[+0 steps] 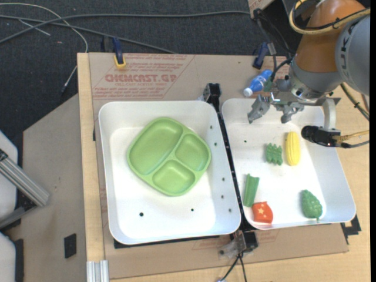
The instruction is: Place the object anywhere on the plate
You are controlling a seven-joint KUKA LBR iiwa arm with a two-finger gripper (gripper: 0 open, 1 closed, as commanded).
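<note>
Two bins: a plate in one, toy food in the other.

The green plate (169,155) lies alone in the left bin (111,175). Right of it, the right bin (343,184) holds yellow corn (292,147), a small green piece (273,153), a green stalk (251,188), a red pepper (262,212) and a dark green vegetable (311,204). The gripper (271,111) hangs spread wide and empty above that bin's far end.

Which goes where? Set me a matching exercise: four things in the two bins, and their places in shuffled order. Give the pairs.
Things:
1. green plate
2. yellow corn
3. red pepper
4. end effector

Places:
A. near front edge of the right bin
B. above the far part of the right bin
C. middle of the left bin
D. right bin, beside a small green leafy piece

Pairs: 1-C, 2-D, 3-A, 4-B
</note>
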